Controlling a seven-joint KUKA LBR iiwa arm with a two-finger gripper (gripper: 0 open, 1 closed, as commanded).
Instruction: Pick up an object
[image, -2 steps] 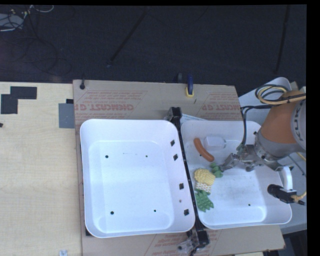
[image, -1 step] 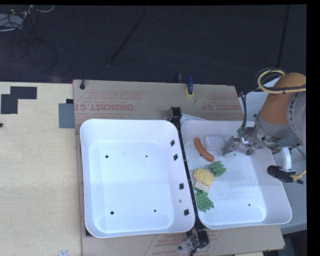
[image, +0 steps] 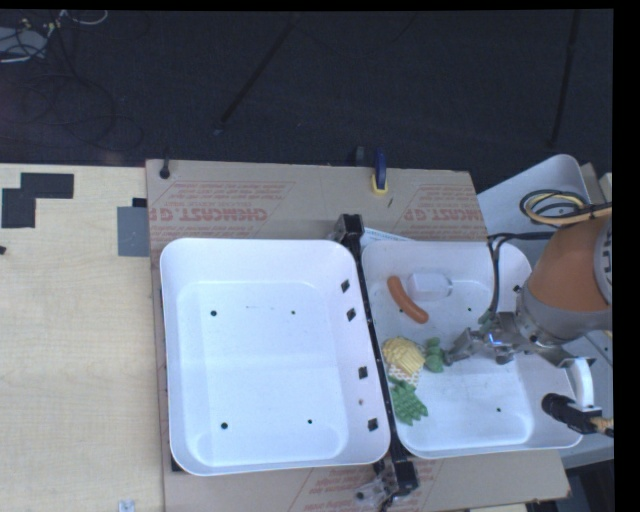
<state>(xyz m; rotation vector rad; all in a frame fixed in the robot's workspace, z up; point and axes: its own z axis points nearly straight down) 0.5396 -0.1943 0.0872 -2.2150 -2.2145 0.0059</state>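
Inside right bin (image: 470, 425): sausage (image: 408, 299) lies diagonal, upper-left to lower-right; claw (image: 462, 348) state unclear.

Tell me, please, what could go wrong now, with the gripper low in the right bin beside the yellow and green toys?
1. The gripper points at a tight cluster: the small green piece touches the yellow corn toy, so it may shove them instead of gripping one.
2. That cluster lies against the bin wall, so a finger might hit the wall.
3. The leafy green toy is flat and may slip.
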